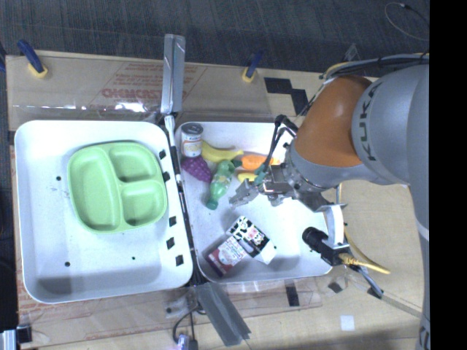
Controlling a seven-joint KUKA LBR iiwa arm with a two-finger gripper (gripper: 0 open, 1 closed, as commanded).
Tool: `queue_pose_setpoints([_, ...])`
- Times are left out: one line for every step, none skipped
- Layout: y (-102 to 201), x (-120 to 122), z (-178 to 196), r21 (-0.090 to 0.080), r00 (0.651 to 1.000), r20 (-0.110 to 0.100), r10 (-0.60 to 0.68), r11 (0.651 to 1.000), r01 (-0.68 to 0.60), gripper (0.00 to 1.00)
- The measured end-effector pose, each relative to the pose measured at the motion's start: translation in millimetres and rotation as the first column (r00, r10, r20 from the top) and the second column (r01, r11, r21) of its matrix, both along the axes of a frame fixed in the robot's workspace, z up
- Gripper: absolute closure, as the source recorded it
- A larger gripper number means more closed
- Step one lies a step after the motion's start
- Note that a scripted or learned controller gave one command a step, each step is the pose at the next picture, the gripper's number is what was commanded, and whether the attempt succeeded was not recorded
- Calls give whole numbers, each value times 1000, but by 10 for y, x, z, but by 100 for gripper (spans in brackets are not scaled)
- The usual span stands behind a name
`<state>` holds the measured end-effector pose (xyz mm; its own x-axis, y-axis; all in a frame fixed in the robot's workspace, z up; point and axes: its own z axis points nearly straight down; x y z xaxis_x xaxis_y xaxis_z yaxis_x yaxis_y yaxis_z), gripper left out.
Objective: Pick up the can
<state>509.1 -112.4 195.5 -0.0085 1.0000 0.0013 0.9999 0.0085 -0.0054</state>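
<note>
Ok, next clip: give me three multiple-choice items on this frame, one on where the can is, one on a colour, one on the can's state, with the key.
1. Where is the can?
A. in the right bin's far left corner
B. on the green tray
C. on the bench outside the bins

2. What colour is the divided tray in the left bin?
A. red
B. green
C. blue

3. How does the can stand?
A. crushed flat
B. between the gripper's fingers
C. upright, apart from the gripper

Key: 1 A, it sits by the divider at the right bin's far edge. 2 B, the tray is light green. 3 C, its lid faces up, and the gripper is over the bin's middle.
</note>
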Motion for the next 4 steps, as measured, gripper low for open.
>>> queue_pose_setpoints([176,82,-825,0,999,0,46,999,-46,0])
queue_pose_setpoints([22,809,-1046,-2,1000,1,-8,1000,8,0])
queue_pose_setpoints([-133,1470,-1036,-1,990,2,-138,990,138,0])
queue_pose_setpoints([-286,1477,-939,-1,975,2,-220,975,220,0])
